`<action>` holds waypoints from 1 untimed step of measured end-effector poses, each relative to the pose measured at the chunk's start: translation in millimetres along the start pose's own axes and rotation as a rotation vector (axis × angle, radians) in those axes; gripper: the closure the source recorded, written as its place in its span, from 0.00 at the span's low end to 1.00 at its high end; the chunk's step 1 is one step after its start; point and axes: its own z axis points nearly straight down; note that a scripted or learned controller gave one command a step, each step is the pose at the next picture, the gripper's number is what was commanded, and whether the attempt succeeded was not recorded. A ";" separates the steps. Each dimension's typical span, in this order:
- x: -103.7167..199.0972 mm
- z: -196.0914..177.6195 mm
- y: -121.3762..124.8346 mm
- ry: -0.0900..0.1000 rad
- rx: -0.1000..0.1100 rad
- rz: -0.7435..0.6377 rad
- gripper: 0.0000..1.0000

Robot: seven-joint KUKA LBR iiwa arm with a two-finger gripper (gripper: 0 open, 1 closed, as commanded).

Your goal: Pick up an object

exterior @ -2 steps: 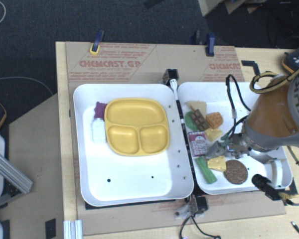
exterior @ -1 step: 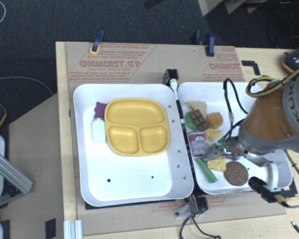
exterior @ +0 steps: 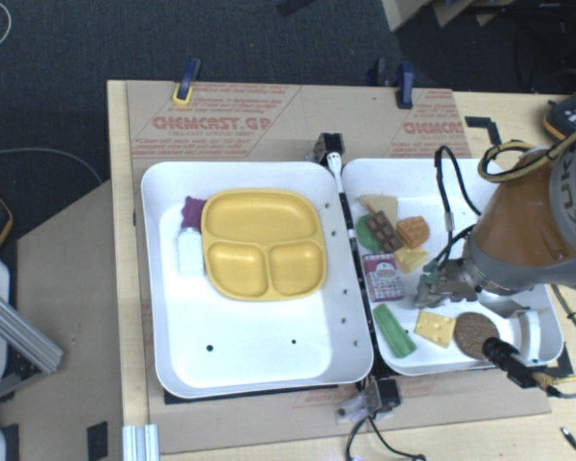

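Note:
My gripper (exterior: 428, 292) hangs low inside the right bin (exterior: 403, 174), over its middle, beneath the grey and orange arm. Just left of it lies a pink printed card (exterior: 380, 277). A green stick (exterior: 394, 328) and a yellow cheese wedge (exterior: 435, 328) lie in front of it, with a brown round cookie (exterior: 474, 333) to the right. Behind it sit a dark chocolate bar (exterior: 381, 231) on a green piece, an orange waffle block (exterior: 413, 230) and a pale yellow wedge (exterior: 382, 206). I see nothing between the fingers.
The left bin (exterior: 259, 353) holds a yellow three-compartment plate (exterior: 263, 241), with a purple item (exterior: 192, 210) and a white bottle (exterior: 189, 253) at its left side. A black divider rail (exterior: 350, 248) runs between the bins. Cables loop by the arm at the right.

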 end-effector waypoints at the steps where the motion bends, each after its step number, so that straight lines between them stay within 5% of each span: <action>1: -9.4 -47.7 -1.9 -0.003 -0.004 -0.001 1.00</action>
